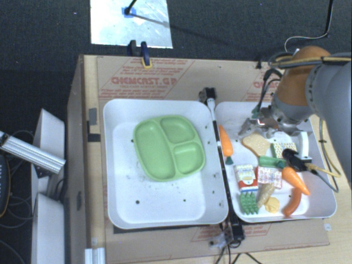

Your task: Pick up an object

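The right bin (324,202) holds several toy foods. An orange carrot (225,141) lies along its left wall, and a tan bread slice (256,144) sits near the middle. A dotted corn piece (285,147), a green vegetable (269,161), a red-and-white carton (246,176) and a pink pack (269,176) lie close by. Toward the front lie a second carrot (296,181), an orange sausage (292,203), a green ridged piece (248,202) and a yellow piece (271,204). My gripper (259,124) hangs over the bin's back part, just behind the bread slice, with nothing seen in it.
The left bin (126,202) bears a green divided plate (169,147). A dark rail (217,147) runs between the two bins. My arm (324,92) reaches in from the right above the right bin's back corner. Cardboard (143,78) lies behind the bins.
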Robot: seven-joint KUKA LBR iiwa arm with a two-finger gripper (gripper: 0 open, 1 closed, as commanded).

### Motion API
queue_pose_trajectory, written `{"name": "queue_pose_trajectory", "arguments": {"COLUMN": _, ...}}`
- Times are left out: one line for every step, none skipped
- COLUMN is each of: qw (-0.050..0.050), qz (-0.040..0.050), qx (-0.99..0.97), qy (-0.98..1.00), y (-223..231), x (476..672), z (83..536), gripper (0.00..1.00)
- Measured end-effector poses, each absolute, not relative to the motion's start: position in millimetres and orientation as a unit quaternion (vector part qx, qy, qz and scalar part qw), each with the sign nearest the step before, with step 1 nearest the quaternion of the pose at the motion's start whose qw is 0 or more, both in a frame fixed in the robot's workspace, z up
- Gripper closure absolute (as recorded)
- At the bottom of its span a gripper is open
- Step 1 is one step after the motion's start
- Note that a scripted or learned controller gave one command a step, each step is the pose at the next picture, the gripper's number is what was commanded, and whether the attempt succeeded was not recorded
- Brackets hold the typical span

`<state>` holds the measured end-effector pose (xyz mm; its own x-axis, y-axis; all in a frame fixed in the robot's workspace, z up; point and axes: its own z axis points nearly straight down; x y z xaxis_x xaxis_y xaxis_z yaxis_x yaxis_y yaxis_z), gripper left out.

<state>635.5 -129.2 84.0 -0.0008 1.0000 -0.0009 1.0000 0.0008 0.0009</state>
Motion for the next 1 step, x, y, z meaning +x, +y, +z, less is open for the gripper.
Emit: {"name": "queue_pose_trajectory", "arguments": {"qw": 0.001, "qz": 0.0014, "qx": 0.706, "qy": 0.709, "y": -104.3, "x": 668.9, "z": 85.3, "gripper": 0.00}}
